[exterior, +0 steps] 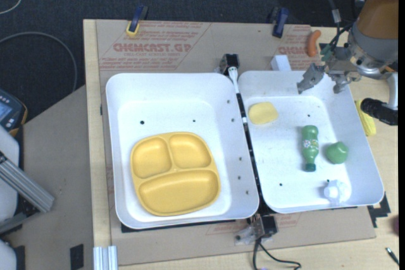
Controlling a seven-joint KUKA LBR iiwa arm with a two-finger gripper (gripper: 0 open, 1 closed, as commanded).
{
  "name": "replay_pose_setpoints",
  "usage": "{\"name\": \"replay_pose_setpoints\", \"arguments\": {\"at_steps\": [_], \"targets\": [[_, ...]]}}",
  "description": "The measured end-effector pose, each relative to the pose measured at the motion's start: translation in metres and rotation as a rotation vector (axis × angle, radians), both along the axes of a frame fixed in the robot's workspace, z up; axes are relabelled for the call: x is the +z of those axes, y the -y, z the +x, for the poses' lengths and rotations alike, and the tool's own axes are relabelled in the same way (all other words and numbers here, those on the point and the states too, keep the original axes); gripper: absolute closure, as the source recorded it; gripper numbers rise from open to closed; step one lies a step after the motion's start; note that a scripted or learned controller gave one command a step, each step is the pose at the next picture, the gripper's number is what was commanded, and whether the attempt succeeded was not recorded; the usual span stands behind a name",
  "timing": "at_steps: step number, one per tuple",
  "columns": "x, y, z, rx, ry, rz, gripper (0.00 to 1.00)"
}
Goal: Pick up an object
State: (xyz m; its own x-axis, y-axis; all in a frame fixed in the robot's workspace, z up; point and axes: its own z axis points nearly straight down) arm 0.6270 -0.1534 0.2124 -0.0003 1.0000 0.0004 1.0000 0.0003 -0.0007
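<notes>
In the right bin (354, 196) lie a pale yellow round piece (262, 113) near its back left, a green bottle (309, 147) on its side in the middle, a small green rounded object (336, 152) just right of the bottle, and a small white object (333, 190) near the front right. My gripper (324, 81) hangs above the bin's back right edge, fingers spread open with nothing between them. It is apart from all the objects, behind and above the bottle.
The left bin (120, 98) holds a yellow divided plate (174, 171). Clamps sit along the board's back edge, blue and yellow (135, 20) on the left and blue (278, 21) on the right. An orange item (313, 43) lies on the board behind the right bin.
</notes>
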Motion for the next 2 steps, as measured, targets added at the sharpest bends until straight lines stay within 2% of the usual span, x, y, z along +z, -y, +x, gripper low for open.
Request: {"name": "replay_pose_setpoints", "arguments": {"at_steps": [1, 2], "targets": [[0.016, 0.054, -0.072, -0.008, -0.004, -0.001, 0.00], [-0.130, 0.008, -0.103, 0.003, -0.003, 0.006, 0.00]]}}
